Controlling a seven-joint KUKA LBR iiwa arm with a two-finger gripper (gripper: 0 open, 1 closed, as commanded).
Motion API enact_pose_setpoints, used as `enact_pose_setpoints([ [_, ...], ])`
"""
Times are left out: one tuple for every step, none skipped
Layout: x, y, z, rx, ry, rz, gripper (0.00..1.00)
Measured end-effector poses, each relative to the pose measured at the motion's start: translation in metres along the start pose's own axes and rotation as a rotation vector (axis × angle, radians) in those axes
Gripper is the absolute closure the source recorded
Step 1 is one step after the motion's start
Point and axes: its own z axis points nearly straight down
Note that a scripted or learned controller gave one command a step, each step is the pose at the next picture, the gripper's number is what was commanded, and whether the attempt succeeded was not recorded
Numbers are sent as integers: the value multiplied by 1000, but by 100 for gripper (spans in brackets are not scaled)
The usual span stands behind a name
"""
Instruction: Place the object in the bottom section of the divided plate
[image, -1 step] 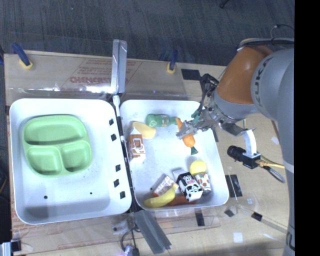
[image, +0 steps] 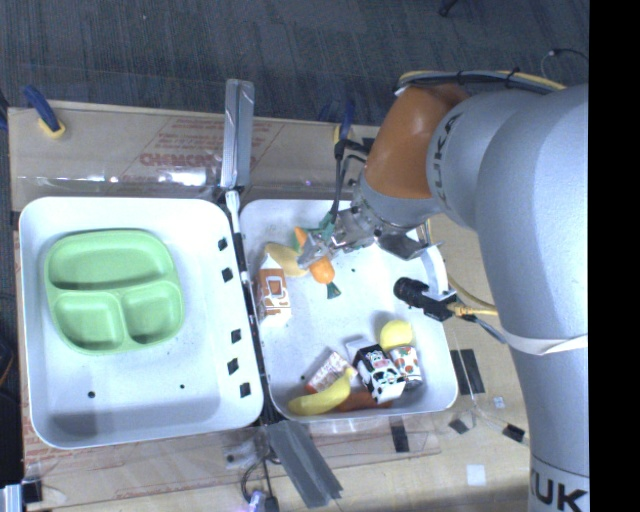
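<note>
We see the end effector (image: 322, 243) at the right white bin's (image: 300, 360) 11 o'clock area, above a small orange carrot-shaped toy (image: 321, 271). We cannot tell its opening or whether it grips the toy. The green divided plastic plate (image: 113, 289) lies in the left white bin (image: 130, 410).

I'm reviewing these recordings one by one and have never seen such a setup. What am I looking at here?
One camera looks down at a slant on two shallow white bins. The big grey arm with an orange band, reaching in from the right, is a robot; its gripper sits over the right bin, right at an orange carrot. Whether it grips anything is unclear. That bin also holds a banana, a lemon, and small cartons. The left bin holds a green divided plate, where an object should end up.
</note>
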Motion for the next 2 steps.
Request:
enact_pose_setpoints([
  [84,54,-30,-1,-1,21,100],
  [147,91,-30,-1,-2,27,100],
])
